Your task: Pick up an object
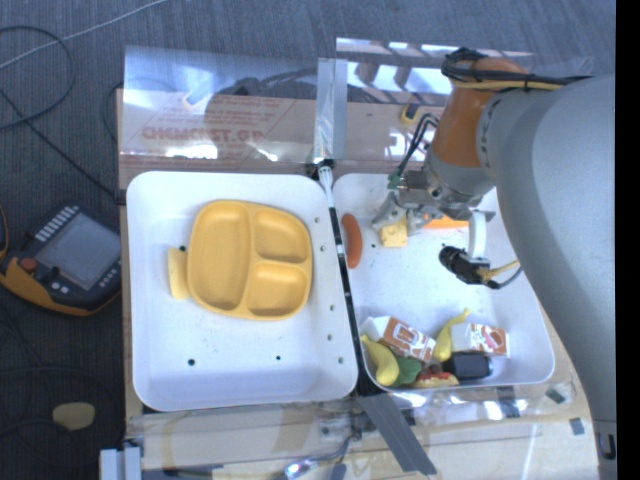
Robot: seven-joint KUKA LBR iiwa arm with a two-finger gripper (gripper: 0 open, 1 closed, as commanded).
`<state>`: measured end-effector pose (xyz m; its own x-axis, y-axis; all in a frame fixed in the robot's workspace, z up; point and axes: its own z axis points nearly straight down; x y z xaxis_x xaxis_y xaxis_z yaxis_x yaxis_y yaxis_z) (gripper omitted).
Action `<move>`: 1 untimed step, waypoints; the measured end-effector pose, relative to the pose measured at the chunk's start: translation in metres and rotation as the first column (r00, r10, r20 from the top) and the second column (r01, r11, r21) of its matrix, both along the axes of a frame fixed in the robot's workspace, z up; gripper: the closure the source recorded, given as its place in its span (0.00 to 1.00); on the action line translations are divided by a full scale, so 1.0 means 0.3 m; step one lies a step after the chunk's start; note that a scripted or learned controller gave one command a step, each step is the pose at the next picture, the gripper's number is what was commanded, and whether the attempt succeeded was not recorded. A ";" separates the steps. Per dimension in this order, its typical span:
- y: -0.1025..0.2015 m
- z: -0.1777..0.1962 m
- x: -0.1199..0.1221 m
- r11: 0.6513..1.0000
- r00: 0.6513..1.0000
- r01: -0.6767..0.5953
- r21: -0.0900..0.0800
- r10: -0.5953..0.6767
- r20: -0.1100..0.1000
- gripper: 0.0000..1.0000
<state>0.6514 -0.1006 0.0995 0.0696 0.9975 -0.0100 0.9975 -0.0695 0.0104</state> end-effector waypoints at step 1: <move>0.000 0.000 0.000 1.000 1.000 0.000 0.000 0.000 0.000 0.00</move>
